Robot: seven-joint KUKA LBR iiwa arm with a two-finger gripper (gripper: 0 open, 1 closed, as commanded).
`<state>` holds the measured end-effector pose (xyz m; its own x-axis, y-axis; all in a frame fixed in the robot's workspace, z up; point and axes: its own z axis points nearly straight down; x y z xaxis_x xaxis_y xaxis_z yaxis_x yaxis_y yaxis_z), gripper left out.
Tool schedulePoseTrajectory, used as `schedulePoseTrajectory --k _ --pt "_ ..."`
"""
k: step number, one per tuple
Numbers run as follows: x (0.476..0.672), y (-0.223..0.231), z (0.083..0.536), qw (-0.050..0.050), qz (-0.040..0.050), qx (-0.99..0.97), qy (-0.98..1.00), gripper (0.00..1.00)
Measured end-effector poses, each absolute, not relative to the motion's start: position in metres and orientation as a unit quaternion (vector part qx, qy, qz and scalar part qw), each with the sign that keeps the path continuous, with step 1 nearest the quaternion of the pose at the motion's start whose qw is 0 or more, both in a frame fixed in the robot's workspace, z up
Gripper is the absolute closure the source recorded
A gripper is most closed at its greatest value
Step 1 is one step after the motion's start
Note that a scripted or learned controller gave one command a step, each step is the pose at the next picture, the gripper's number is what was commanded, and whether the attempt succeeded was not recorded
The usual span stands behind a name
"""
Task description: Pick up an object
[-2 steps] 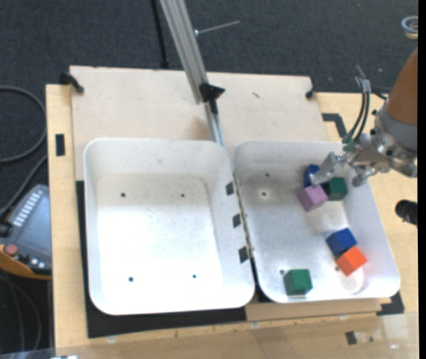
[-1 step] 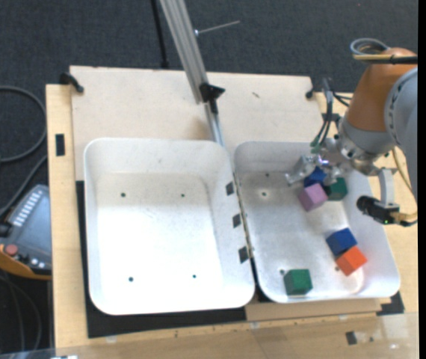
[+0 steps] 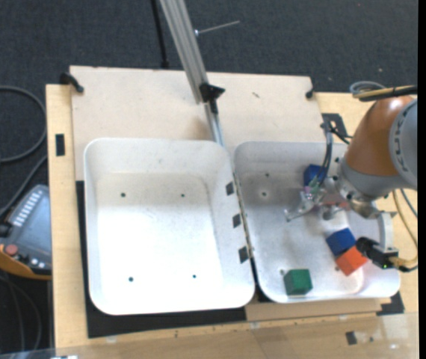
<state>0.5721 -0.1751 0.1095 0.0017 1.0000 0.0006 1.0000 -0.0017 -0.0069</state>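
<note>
In the right bin point(image 3: 273, 163), near its middle, the gripper point(image 3: 312, 200) hangs low over the floor; whether its fingers are apart or closed I cannot tell, and nothing shows between them. A blue block point(image 3: 340, 240) and an orange block point(image 3: 351, 261) sit touching toward the near right corner, a green block point(image 3: 298, 281) by the near edge. No writing is readable.
</note>
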Motion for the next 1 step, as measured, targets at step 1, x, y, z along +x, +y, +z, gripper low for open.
schedulePoseTrajectory --k 1 --pt "0.6325 -0.1528 0.0984 -0.004 -0.0017 -0.705 -0.709 0.0"
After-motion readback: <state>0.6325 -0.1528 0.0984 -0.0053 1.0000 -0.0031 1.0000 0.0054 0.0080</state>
